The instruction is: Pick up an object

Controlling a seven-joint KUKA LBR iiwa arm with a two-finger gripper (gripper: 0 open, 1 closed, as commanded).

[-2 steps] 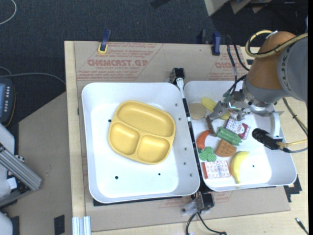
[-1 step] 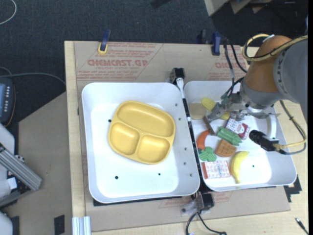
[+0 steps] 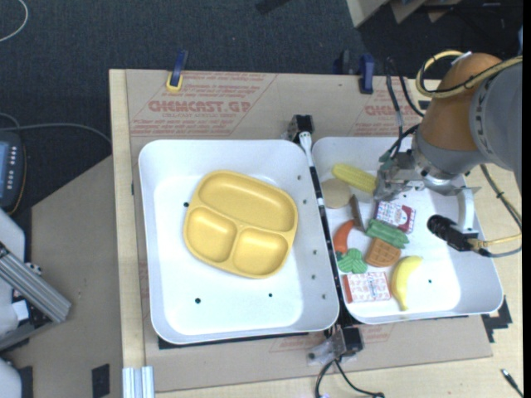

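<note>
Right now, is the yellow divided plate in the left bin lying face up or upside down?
Face up. The yellow divided plate shows its three hollow compartments to the camera, and it lies flat on the left bin.

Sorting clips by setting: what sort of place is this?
Probably a robotics lab: a robot arm over two white bins on a clamped board, toy food like a banana, cables on carpet.

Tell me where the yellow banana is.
In the camera view, the yellow toy banana lies at the right white bin's near edge, beside a red-and-white card, below the gripper.
</note>
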